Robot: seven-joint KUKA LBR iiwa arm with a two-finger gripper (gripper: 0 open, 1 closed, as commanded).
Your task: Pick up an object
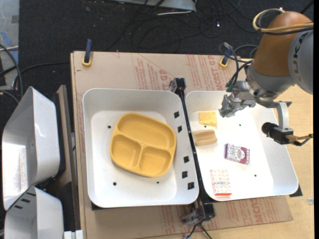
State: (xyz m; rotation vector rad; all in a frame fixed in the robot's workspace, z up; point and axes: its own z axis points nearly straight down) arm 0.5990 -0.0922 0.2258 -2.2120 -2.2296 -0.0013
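In the right bin [279, 176] lie a yellow cheese-like slab [208, 119], a tan bread-roll piece [205, 137], a small purple carton [237, 154] and a flat red-and-white packet [221, 182]. My gripper [228, 107] hangs over the back of this bin, just right of the yellow slab and above it. Nothing shows between its fingertips. The left bin [94, 133] holds a yellow divided tray [142, 144].
A black divider [187, 133] runs between the two bins. Both bins rest on a cardboard sheet [149, 66] held by yellow clamps [87, 59] at the back. White containers [27, 143] stand off the bench to the left.
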